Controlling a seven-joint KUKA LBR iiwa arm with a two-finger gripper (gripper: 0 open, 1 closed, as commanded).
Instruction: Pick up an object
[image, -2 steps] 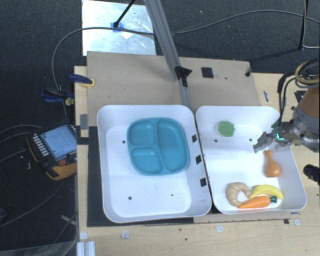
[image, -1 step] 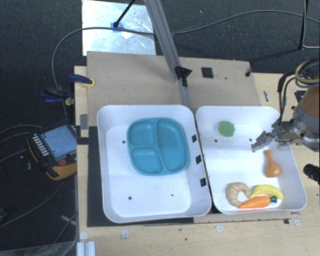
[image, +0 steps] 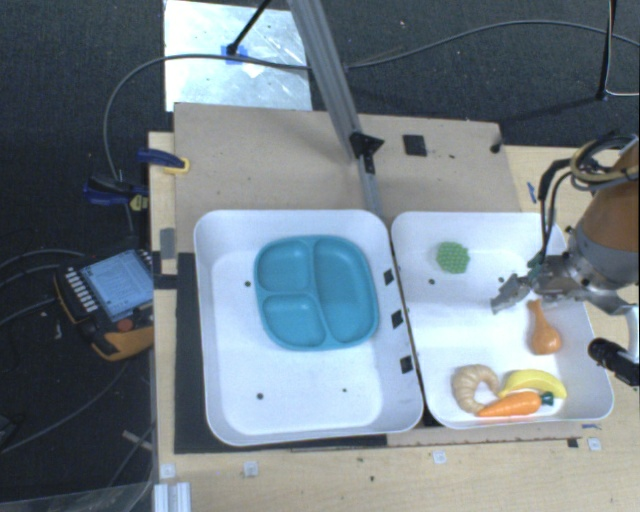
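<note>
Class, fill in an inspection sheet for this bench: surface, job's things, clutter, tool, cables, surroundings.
Surface: two white bins, left bin and right bin, on a brown board.
Job's things: right bin holds green ball, drumstick, croissant, banana, carrot.
Clutter: blue divided plate in left bin.
Tool: tool low over right bin, near drumstick; holds nothing visible.
Cables: grey cable on floor.
Surroundings: handheld pendant left of bench.

Even, fairly bright overhead light; white bins (image: 300, 400) nearly blown out w/ soft faint shadows along inner walls. Glare on shiny sheet (image: 235, 60) above the bins. Dark floor left of bins murky. Whole pic slightly soft, low-res
</note>
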